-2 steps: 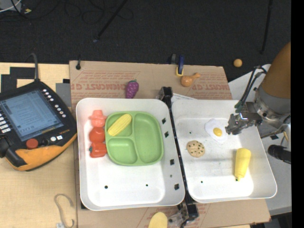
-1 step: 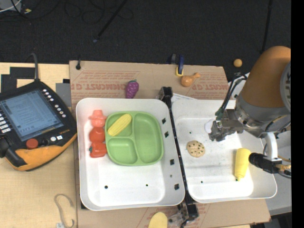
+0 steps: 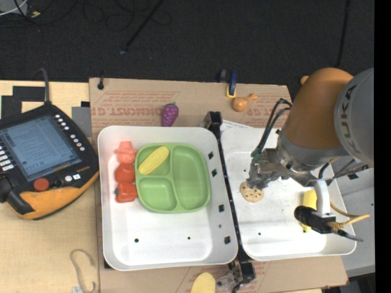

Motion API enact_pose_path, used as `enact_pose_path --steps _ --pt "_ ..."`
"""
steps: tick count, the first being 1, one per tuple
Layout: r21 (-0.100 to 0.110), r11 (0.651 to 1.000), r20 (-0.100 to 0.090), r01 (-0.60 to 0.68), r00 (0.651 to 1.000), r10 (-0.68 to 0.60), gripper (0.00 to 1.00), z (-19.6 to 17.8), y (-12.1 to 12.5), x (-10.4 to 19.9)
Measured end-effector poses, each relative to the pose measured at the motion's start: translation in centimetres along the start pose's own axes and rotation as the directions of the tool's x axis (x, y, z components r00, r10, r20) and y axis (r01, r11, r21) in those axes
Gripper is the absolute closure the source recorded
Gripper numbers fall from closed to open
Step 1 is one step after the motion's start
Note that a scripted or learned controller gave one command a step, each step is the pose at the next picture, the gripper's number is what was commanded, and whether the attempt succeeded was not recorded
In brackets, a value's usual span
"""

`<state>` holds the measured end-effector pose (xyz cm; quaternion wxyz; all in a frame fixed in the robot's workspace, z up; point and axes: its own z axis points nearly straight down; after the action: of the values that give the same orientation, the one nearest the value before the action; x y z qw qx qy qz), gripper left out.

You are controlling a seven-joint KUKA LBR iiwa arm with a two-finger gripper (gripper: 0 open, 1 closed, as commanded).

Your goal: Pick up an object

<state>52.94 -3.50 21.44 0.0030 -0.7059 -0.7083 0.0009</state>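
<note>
Round tan cookie with dark chips (image 3: 251, 193) lies flat in the right white bin (image 3: 287, 240), near its left wall. The two-finger gripper (image 3: 255, 177) hangs directly over it; its opening cannot be told. Risk: a thin, flat disc may slip from closing fingers.

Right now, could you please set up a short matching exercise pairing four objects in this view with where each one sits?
Things:
1. corn cob
2. cookie
3. red figure
4. purple grapes

Places:
A. on the cardboard behind the left bin
B. in a compartment of the green plate
C. on the floor of the right bin, under the gripper
D. in the left bin, beside the plate

Pairs: 1-B, 2-C, 3-D, 4-A
</note>
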Motion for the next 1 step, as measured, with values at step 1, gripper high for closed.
enact_pose_path --steps 1 --pt "-0.002 1.000 -0.001 0.001 1.000 -0.001 1.00 -0.59 -0.72 6.10"
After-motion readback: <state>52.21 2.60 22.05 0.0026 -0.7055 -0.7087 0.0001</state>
